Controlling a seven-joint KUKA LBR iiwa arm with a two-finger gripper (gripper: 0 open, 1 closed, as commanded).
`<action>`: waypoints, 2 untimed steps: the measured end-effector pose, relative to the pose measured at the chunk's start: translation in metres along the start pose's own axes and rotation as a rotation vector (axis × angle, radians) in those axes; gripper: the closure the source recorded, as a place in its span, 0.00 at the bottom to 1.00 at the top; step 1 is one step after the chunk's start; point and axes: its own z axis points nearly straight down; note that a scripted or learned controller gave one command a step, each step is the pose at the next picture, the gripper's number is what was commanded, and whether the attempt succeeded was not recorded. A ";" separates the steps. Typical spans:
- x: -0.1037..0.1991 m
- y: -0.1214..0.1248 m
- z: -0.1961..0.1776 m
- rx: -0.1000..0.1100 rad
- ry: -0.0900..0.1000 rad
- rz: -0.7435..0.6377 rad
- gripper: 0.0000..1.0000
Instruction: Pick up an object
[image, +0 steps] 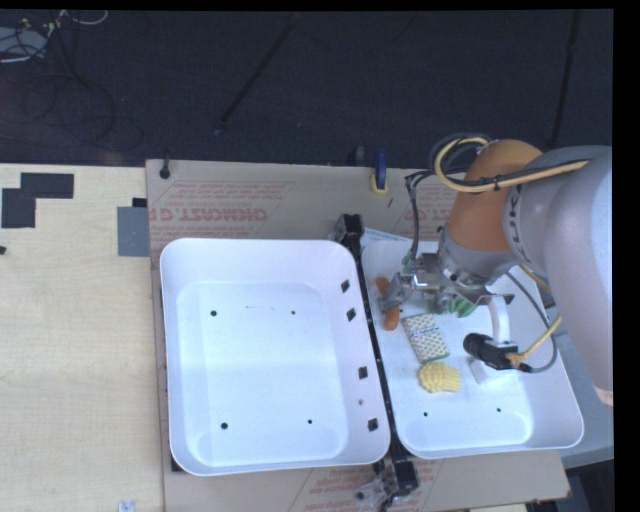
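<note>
- Landmark = black divider (362, 330), the strip running between the two white bins on the table (80, 330).
- Left bin (185, 300), left of divider: just bare white floor w/ a few small dark dots.
- Right bin (540, 425), right of divider: all the objs sit here, upper half.
- Arm (560, 220) comes in from the right, orange band above wrist, yellow + black cables looping round it.
- End effector (425, 283) is low over right bin, just right of divider's upper part. Can't tell its opening, wrist hardware blocks it. Nothing visibly held.
- Orange piece (391, 317) touching/just beside divider, right below-left of end effector. A smaller orange bit sits a little above it.
- Checkered green/white pad (428, 338) further right of divider, just below end effector.
- Yellow corn-like obj (439, 377) below the pad, further down along divider, near but apart from it.
- Something green (462, 303) peeks out under the wrist, mostly hidden, can't ID.
- Black-tipped part w/ cable (488, 348) lies far right of divider, looks like arm hardware, not sure.
- Step (my read): approach/descend phase, grasp not yet confirmed. Likely target = orange piece or pad, closest to tool.
- Next move needs: center over one obj, go down, close, lift clear. Orange piece hugs divider so wall clearance is tight; pad is flat, hard to pinch.
</note>
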 end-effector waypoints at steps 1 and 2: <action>0.000 -0.003 -0.013 0.004 0.003 0.002 1.00; -0.133 0.008 -0.069 -0.005 -0.007 0.007 1.00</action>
